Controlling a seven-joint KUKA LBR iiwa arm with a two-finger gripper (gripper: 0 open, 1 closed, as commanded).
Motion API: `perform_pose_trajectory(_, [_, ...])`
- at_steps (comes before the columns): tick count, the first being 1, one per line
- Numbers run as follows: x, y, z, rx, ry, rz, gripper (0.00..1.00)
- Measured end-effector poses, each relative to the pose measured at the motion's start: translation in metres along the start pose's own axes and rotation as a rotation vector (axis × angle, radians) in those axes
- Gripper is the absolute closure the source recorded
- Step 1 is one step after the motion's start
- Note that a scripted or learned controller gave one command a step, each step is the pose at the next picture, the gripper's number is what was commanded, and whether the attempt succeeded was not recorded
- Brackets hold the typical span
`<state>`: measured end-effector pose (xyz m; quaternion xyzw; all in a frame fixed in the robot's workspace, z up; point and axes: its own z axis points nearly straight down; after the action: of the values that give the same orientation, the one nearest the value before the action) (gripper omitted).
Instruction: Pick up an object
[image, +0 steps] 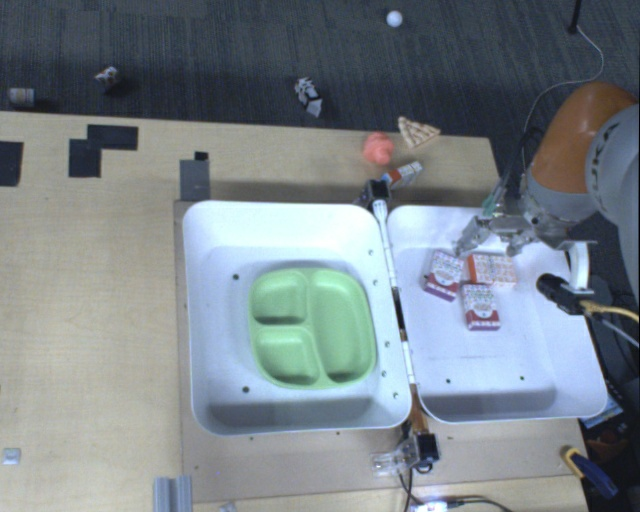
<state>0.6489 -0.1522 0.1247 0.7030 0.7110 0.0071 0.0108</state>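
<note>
End effector (497, 236) is seen spread open, nothing between the fingers, hovering over the far part of the right bin (560, 395). Three small red-and-white packets (470, 285) lie clustered just below it, touching or nearly so. The rearmost packet (493, 268) should be targeted (least crowded, judged). Descent should be straight, fingers straddling one packet only. Green tray (310, 325) in the left bin can be ignored.

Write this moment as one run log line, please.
end effector: open, above three small packets in right bin | holding: nothing | left bin: green divided tray | pick: not yet done
</note>
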Motion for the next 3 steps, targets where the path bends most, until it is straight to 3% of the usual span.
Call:
perform_pose_trajectory(1, [0.019, -0.073, 0.032, 0.009, 0.003, 0.01, 0.0])
perform_pose_trajectory(2, [0.017, -0.069, 0.018, -0.003, -0.004, 0.01, 1.0])
perform_pose_trajectory(3, [-0.05, 0.005, -0.034, 0.018, 0.003, 0.007, 1.0])
